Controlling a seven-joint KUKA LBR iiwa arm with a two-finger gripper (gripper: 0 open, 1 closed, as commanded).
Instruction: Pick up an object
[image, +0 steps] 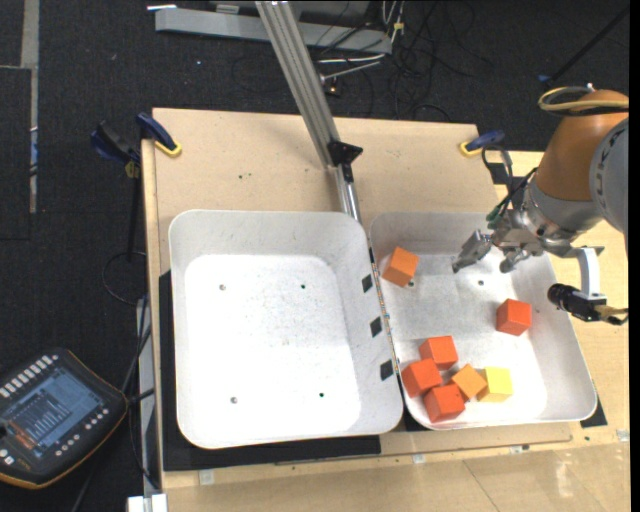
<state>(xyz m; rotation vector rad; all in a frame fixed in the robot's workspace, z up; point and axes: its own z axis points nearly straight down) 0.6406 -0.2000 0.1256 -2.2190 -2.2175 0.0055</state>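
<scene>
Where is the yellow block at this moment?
The yellow block lies in the right bin, near its front edge, at the right end of a cluster of orange blocks.

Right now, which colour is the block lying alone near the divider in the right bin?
Orange; the block shows best in the camera view.

A teach pendant (50, 418) lies left of the bench (250, 160).

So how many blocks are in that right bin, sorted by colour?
Orange or red-orange blocks: 6, one alone, one alone, four clustered
Yellow block: 1
Total: 7, all in the right bin
</scene>
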